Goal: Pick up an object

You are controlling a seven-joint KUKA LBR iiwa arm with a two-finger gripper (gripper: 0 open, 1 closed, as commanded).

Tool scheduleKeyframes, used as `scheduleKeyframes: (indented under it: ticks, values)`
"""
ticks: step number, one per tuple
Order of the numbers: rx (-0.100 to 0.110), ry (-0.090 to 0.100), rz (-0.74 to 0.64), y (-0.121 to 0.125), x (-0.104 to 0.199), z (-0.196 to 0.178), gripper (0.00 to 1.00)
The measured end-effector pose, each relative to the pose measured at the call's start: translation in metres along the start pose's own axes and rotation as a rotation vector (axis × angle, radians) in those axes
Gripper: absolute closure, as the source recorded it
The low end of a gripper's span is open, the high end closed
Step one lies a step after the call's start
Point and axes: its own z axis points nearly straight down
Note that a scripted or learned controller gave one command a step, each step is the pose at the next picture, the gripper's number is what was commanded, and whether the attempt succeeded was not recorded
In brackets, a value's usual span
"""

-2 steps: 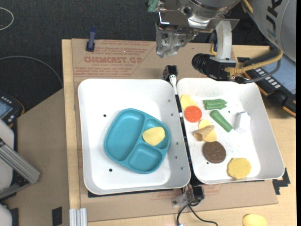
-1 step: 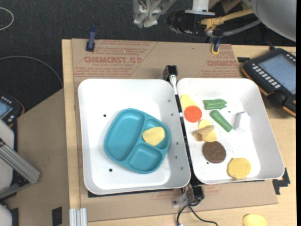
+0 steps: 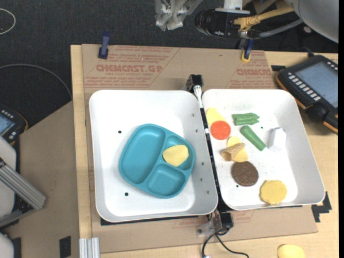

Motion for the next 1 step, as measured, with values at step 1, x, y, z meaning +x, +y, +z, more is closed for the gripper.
scheduleKeyframes:
  ticks: [1]
  values:
    - [0.022, -0.006, 0.001, -0.0691, -0.0004, 0.12, 1.0]
